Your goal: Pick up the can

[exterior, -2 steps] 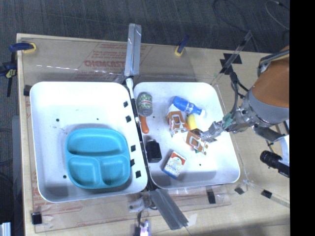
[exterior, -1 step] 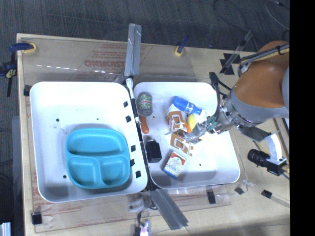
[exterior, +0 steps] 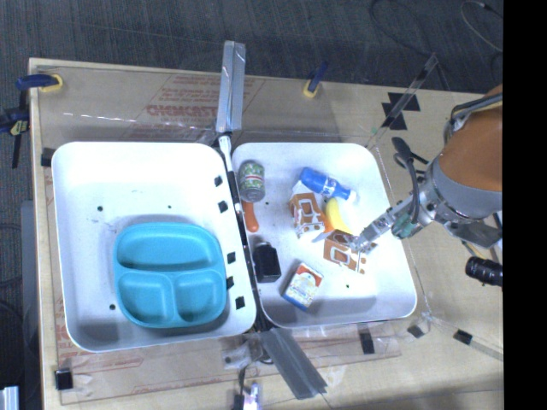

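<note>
The gripper of the grey arm, reaching in from the right with its orange band above the wrist, hangs low over the right-hand bin, its tip just over an orange-and-white patterned carton lying flat near that bin's right side; how far the jaws stand apart cannot be told from this angle, nor whether they have hold of anything. Just beside the gripper, toward the bin's middle, lies a small yellow item, touching a second orange-and-white carton, with a blue bottle tilted just above them. Nearer the front wall rests a blue-and-white box, and next to it a black object. The can, green-labelled with a pale top, lies well apart from the gripper in the bin's upper-left corner, close to the divider between the bins, with a thin orange tool just below it. The left-hand bin holds a blue compartment tray. Both bins sit on the pale wooden bench.
</note>
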Tool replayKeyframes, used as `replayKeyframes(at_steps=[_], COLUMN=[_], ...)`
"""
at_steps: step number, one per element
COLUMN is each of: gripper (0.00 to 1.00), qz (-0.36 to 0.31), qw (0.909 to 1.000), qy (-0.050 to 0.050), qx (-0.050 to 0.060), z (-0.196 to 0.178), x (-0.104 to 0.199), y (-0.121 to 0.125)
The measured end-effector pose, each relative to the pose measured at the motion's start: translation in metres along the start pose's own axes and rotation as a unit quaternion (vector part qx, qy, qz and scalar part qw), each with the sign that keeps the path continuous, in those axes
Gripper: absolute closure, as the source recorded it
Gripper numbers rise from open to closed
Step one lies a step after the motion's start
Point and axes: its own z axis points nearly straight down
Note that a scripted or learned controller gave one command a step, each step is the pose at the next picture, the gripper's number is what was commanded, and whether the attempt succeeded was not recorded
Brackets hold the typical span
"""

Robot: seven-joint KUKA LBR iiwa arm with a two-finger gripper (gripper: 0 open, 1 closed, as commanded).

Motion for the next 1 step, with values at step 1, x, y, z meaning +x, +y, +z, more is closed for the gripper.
replayKeyframes(at_steps=[1], gripper=[1.00], qz=[-0.003], qw=[1.0000], qy=[0.000], qx=[0.001], z=[-0.0098], x=[0.0000], y=[0.0008])
